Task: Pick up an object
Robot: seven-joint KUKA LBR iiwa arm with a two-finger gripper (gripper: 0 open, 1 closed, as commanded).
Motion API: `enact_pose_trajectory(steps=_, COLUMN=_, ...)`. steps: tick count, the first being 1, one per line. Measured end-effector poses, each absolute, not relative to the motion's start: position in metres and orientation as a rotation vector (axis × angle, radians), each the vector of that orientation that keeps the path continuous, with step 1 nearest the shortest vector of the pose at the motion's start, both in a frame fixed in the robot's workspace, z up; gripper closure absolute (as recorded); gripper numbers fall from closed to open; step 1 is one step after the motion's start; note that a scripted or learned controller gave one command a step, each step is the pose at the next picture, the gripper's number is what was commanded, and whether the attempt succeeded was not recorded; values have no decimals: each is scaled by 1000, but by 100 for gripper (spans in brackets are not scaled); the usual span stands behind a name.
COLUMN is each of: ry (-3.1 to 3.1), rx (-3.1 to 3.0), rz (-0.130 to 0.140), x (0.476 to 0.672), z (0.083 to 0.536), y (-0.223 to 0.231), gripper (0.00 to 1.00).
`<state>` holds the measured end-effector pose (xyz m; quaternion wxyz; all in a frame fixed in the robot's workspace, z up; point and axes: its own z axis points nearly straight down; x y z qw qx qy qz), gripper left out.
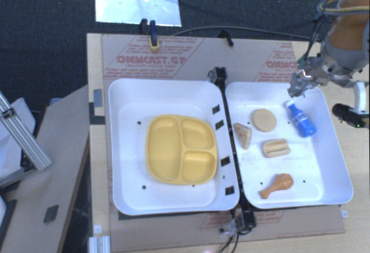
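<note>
1. As the camera looks down at a slant, two shallow white bins sit side by side on the counter; the left bin holds a yellow divided plate; the right bin holds five small items.
2. The jaws hang over the right bin's far edge, just beside the cap of a blue bottle; whether they are open or closed, I cannot tell.
3. Also in the right bin: a round tan cookie; a wedge of bread; a hot dog bun; an orange drumstick.
4. The bottle lies on its side, near the far right corner; it looks the nearest target.
5. It is probably light, rigid plastic, smooth and prone to roll; gripping across the middle of the body, square to its length, seems safest.
</note>
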<state>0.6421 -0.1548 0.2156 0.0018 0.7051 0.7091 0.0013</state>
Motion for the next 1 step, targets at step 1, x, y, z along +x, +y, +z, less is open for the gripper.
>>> enact_pose_trajectory(steps=1, ry=2231, rx=2212, rz=3, x=638, z=208, y=-106, gripper=100)
